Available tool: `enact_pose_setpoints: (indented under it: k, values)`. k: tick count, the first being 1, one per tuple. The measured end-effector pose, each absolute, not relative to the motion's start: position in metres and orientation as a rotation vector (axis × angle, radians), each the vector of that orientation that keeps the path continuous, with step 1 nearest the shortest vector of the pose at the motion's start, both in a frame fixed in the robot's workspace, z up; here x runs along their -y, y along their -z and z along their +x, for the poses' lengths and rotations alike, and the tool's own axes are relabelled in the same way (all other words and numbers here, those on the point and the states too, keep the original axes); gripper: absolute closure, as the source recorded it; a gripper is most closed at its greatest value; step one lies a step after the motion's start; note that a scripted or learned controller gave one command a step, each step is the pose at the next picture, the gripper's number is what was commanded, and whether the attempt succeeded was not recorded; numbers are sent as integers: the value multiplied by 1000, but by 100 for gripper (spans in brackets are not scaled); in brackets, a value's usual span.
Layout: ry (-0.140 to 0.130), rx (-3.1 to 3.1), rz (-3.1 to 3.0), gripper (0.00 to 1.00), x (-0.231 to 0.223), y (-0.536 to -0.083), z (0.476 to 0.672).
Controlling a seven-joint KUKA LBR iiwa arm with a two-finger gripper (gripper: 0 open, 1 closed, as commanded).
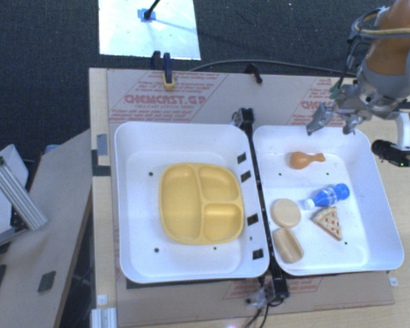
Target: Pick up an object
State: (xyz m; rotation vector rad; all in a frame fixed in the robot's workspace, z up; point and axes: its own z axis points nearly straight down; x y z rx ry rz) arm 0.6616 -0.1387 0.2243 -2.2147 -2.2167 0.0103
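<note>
The right bin (pixel 377 183) holds a tan toy drumstick (pixel 306 159) near its back, a blue bottle (pixel 326 196) in the middle, a pizza slice (pixel 328 223), a round beige cookie (pixel 285 212) and a bread-like piece (pixel 288 244) at the front left. My gripper (pixel 333 119) hangs above the back rim of this bin, up and to the right of the drumstick. Its two fingers stand apart with nothing between them.
The left bin (pixel 140 149) carries a yellow divided plate (pixel 201 202). A black divider with clips (pixel 253 183) runs between the bins. A cardboard sheet (pixel 191 91) lies under both, and a metal rail (pixel 10 183) juts in at the left.
</note>
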Motion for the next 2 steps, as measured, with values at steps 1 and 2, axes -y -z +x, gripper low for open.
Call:
enact_pose_setpoints:
  k: [1,2]
  values:
    - [1,2226,-2219,0,138,-232,664]
    - [-2,2226,-2213,0,133,-171,667]
